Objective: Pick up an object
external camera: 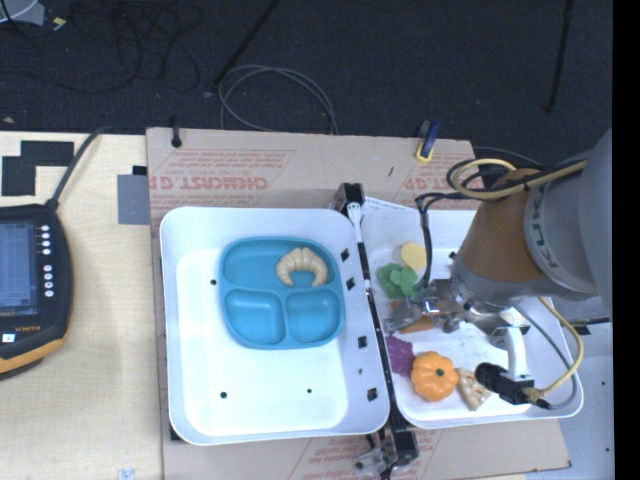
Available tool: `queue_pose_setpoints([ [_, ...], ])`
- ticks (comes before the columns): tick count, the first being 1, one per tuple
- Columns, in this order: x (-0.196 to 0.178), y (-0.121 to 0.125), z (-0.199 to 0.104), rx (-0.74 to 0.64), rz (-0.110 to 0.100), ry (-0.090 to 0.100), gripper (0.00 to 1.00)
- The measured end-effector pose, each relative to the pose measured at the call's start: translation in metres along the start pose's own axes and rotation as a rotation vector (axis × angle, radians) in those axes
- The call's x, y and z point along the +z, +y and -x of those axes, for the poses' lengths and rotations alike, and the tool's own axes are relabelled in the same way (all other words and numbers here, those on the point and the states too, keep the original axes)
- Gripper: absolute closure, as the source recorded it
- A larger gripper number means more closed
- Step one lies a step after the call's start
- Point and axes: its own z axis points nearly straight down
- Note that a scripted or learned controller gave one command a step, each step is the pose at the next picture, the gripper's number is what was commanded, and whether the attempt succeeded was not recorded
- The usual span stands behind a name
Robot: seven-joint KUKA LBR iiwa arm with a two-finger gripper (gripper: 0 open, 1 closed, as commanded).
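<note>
**benchwatcher:** Two white bins side by side, and I'll place everything off the left bin. It holds a blue divided tray with a croissant in the tray's top section. Just right of it is the right bin, where the arm hangs over a pile of toy food. Gripper sits low near the divider, next to something green.

**gripnerd:** is it holding anything?

**benchwatcher:** honestly can't tell, the wrist hides whether the jaws are spread or closed, and nothing visibly sits between them. Looks like the reach-down step to me, no pick done yet. Also in the right bin: an orange pumpkin toward the near edge, a purple piece beside it, a yellow piece at the far side.

**gripnerd:** so next is close and lift straight up?

**benchwatcher:** my guess, and the clutter could mean a miss
</note>
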Motion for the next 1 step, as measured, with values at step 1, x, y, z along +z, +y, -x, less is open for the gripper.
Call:
queue_pose_setpoints([
  [1,0.0002,-0.0005,-0.0118,-0.002,0.004,-0.001,0.0],
])
